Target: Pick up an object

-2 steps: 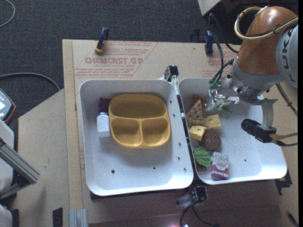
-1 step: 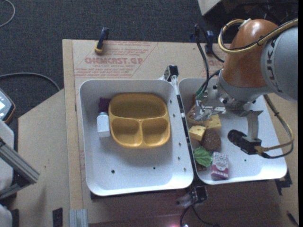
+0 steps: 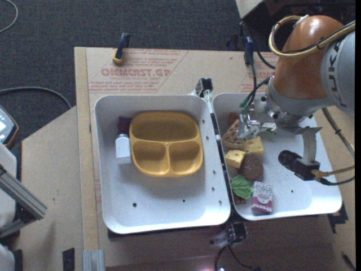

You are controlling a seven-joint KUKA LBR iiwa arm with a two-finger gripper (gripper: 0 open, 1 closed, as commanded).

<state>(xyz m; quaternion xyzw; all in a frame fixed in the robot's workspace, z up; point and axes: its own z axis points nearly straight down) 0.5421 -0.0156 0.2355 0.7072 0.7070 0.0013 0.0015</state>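
Gripper: low over the right bin, in its 10 o'clock part, close to the dividing wall.
Gripper opening: cannot tell from this slant; nothing is seen held in it.
Arm: grey with an orange band, at 2 o'clock from the gripper.
Pizza-slice toy: at the gripper's 8 o'clock, just beside it; contact cannot be told.
Yellow block: at the gripper's 5 o'clock, just beside it, flat on the bin floor.
Yellow wedge: at 7 o'clock, next to the yellow block.
Brown lump: at 6 o'clock, touching the wedge.
Green piece: at 6 o'clock, beyond the lump.
Pink carton: at 5 o'clock, near the bin's front wall, lying flat.
Left bin: at the gripper's 9 o'clock.
Yellow divided tray: in the left bin, toward 12 o'clock of its floor.
White bottle: at the tray's 9 o'clock, against its rim.
Dark item: at the tray's 10 o'clock, too small to identify.
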